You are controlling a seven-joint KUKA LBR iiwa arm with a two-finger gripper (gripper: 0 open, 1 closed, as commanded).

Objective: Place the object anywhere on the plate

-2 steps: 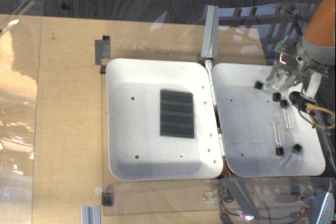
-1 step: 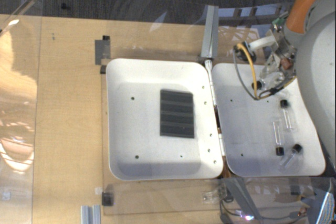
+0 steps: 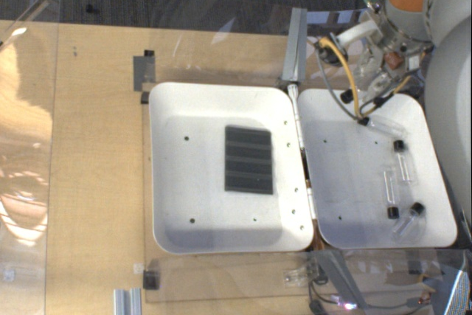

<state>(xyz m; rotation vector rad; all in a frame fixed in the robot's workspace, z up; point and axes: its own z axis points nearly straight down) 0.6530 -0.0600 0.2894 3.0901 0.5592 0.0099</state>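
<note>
The plate is a dark, ribbed rectangle lying flat in the middle of the left bin. My gripper hangs over the right bin, near its front right corner and far to the right of the plate. Its clear fingers run down from the wrist and end in black fingertips that stand a little apart. It is open, and I see nothing between them.
Yellow and black cables loop from the wrist over the right bin's back edge. A grey metal post stands behind the ridge where the two bins meet. The wooden bench stretches away to the left.
</note>
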